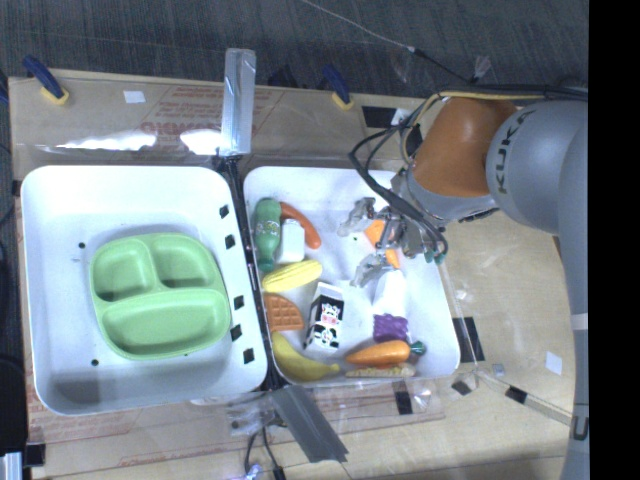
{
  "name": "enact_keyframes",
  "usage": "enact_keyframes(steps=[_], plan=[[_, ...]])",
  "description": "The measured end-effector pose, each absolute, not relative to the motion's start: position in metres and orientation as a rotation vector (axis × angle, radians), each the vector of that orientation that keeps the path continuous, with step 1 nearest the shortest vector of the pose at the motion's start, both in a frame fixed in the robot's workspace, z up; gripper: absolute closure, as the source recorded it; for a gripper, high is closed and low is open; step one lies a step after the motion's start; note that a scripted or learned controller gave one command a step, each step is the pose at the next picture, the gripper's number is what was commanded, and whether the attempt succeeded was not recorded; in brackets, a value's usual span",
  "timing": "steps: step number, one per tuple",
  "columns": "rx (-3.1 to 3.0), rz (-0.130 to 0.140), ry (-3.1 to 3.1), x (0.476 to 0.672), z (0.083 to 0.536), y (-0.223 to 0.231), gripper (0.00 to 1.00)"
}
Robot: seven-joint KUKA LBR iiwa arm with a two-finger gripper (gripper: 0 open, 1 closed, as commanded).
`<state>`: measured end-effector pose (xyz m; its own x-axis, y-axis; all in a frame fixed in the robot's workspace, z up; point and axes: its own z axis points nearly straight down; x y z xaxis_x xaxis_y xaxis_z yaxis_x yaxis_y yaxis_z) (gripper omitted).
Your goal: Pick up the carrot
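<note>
Gripper [372, 240] hangs spread open over the right bin [440, 308], an orange piece [376, 232] between its fingers; not clear what it is. Carrot [380, 353] lies at the bin's near edge, beside a banana [300, 361].

green tray [158, 302] in left bin [40, 268] | banana [300, 363], milk carton [326, 320], corn [291, 275] in right bin [300, 183]

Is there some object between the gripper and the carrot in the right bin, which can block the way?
The two-finger gripper hovers over the upper middle of the right white bin. The orange carrot with green top lies near the bin's lower edge. A small purple object lies just above the carrot, roughly on the path; a descent from above looks free.
</note>
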<state>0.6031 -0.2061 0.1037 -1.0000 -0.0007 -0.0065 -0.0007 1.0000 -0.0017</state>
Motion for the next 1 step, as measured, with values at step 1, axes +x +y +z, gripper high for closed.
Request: enact_keyframes(steps=[1], plan=[[-0.011,-0.005,3.131,0.6049,0.1149,-0.2048,1.00]])
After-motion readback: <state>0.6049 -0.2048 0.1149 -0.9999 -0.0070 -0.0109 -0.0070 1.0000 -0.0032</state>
